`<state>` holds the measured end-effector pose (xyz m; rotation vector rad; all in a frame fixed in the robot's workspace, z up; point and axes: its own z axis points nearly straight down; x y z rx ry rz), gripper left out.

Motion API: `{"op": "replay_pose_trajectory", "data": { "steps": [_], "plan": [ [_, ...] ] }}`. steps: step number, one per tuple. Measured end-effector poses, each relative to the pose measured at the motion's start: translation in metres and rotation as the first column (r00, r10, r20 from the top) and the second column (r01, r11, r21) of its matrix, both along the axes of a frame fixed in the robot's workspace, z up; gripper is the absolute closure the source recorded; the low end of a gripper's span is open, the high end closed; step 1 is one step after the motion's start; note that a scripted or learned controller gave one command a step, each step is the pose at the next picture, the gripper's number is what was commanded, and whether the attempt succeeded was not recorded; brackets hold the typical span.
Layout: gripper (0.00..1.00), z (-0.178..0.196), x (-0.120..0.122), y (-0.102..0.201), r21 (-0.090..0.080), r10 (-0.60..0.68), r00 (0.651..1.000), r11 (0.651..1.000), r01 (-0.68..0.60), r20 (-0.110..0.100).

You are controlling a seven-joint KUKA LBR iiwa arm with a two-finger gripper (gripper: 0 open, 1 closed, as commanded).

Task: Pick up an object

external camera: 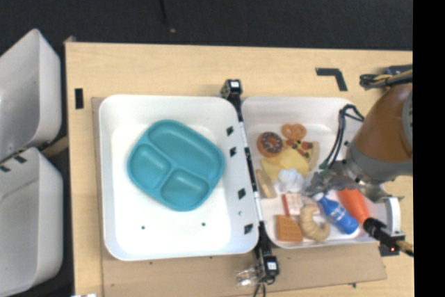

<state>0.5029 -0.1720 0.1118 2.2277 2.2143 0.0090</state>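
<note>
The gripper (321,182) hangs low over the right bin (327,108), and whether it is spread or closed cannot be told from this slant. Taking the blue bottle (337,214) as the landmark: it lies just below and to the right of the gripper, its long axis running diagonally from upper left to lower right, parallel to an orange carrot-like piece (354,204) touching its right side. Left of the bottle lies a croissant (314,225), then a waffle square (287,228). Above the bottle sit a crumpled white item (290,181), a yellow cheese wedge (286,162), a chocolate doughnut (270,143) and a pretzel (293,131). One of each is countable. Far left of the bottle, the left bin (111,149) holds one teal divided plate (175,164).
</note>
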Motion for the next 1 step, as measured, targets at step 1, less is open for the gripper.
{"op": "replay_pose_trajectory", "data": {
  "steps": [1],
  "plan": [
    [1.0,0.051,0.0077,-0.01,-0.006,0.008,1.0,1.0,-0.008,-0.003]
  ]
}}
